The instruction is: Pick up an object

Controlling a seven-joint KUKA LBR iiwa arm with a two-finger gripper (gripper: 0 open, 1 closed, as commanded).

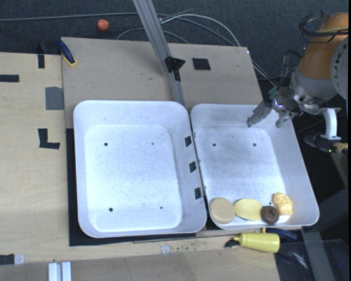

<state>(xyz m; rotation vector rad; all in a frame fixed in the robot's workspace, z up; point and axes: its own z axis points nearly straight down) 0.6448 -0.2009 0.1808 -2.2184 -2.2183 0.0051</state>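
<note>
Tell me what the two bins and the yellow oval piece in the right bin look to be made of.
Left bin and right bin: likely moulded plastic, matte white with fine dark speckling; rounded corners and soft, formed rims suggest it. Yellow oval piece: probably plastic or rubber, smooth and evenly pale yellow with a faint sheen; too small to tell more.

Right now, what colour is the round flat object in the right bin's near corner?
Tan, like a biscuit: the round flat object, best in the camera view.
</note>
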